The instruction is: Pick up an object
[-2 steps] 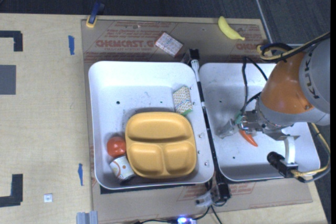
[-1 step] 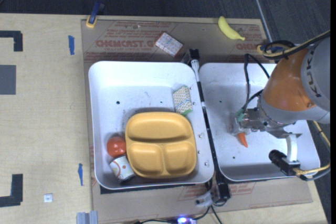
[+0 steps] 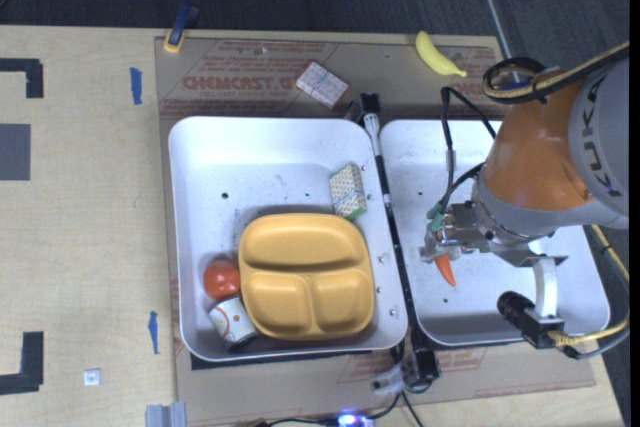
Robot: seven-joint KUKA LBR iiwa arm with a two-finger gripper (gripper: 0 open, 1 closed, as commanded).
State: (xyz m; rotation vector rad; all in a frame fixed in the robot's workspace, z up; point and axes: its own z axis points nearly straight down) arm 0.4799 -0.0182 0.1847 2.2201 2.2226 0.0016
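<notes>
Reaching in over the right bin (image 3: 596, 307), the gripper (image 3: 443, 250) has its fingers closed on what appears to be a small orange carrot (image 3: 446, 270), tip pointing down above the bin floor. The left bin (image 3: 190, 215) contains a yellow divided tray (image 3: 305, 273), a red ball (image 3: 220, 278) and a patterned packet (image 3: 347, 189)

Orange carrot (image 3: 446, 270) in right bin (image 3: 420, 165)
</notes>
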